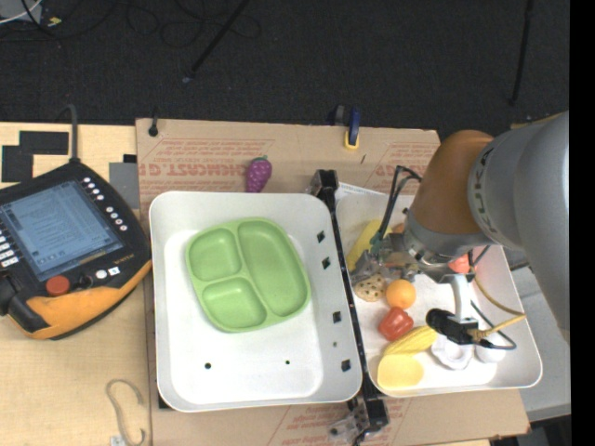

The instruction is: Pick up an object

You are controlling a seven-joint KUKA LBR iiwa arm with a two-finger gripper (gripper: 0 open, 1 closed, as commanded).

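Arm's down over the right bin (521,365), gripper (406,256) buried under the wrist near the bin's ten o'clock corner, so I cannot tell how the jaws stand. Nearest target is the orange (401,294), sitting just at six o'clock from the gripper, cookie (370,291) beside it, red pepper (395,323) further down

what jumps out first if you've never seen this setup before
The big grey arm with its orange band comes in from the right and hangs over the right bin, which holds a jumble of small toy foods such as an orange ball, a red pepper and a yellow piece. In the left bin lies a bright green divided plate. A control pendant sits at far left.
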